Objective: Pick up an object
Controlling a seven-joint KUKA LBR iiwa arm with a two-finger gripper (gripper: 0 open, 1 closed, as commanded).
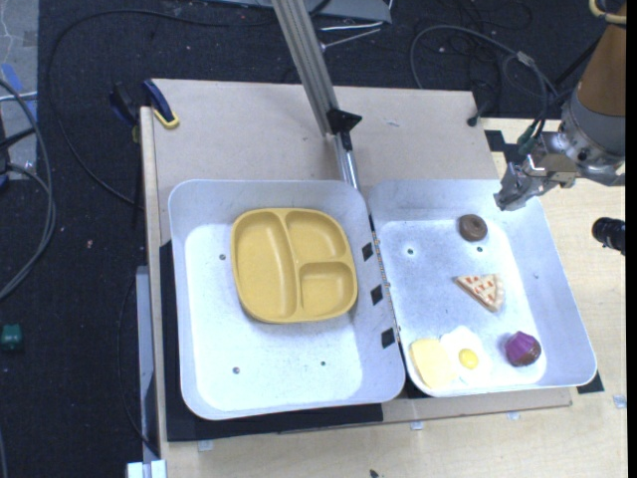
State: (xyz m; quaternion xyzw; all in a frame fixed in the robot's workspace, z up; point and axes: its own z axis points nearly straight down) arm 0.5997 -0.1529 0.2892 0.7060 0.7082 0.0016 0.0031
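Note:
The right bin holds a round brown cookie-like piece, a pizza slice toy, a purple round toy, a fried egg toy and a pale yellow piece. My gripper hangs over the bin's far right corner, up and to the right of the brown piece and apart from it. Nothing shows between its fingers.
A yellow divided plate lies in the left bin. A slanted metal pole rises from between the bins at the back. Cables lie on the dark floor around the bench.

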